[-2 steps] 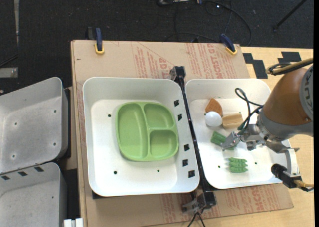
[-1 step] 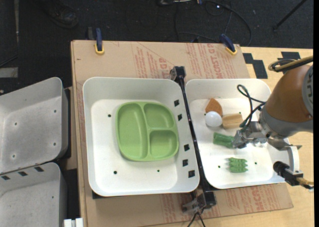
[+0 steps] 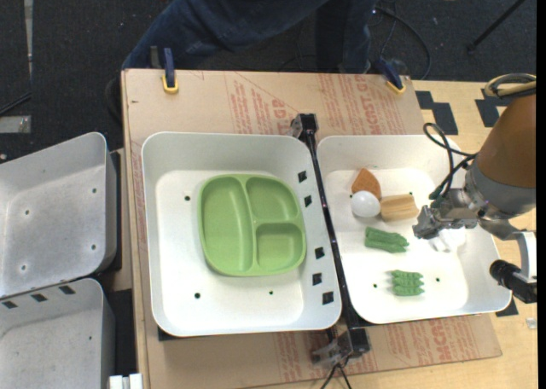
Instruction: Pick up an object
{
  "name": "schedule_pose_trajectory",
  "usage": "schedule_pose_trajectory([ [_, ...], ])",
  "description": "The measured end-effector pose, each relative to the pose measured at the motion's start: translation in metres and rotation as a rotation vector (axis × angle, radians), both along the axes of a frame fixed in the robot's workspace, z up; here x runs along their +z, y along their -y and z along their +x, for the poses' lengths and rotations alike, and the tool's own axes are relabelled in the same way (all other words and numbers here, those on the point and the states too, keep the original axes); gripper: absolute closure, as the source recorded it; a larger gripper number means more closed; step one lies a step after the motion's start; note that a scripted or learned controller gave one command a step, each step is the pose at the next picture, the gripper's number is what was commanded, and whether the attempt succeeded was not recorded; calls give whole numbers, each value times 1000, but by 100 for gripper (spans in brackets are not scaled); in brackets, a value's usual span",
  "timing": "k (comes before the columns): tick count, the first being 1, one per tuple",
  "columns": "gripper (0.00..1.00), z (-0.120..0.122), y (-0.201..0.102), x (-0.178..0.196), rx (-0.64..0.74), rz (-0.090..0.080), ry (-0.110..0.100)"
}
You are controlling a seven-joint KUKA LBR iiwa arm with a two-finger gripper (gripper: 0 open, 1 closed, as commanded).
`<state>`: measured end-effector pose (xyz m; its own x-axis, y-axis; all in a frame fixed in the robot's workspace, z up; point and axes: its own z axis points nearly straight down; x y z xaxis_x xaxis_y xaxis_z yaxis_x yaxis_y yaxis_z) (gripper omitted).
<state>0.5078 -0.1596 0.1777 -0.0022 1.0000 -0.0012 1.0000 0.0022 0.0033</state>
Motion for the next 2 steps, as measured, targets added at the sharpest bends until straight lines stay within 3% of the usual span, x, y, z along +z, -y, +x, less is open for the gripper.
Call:
schedule_pose_trajectory([
  [2, 100, 2, 6, 96, 1, -1, 1],
])
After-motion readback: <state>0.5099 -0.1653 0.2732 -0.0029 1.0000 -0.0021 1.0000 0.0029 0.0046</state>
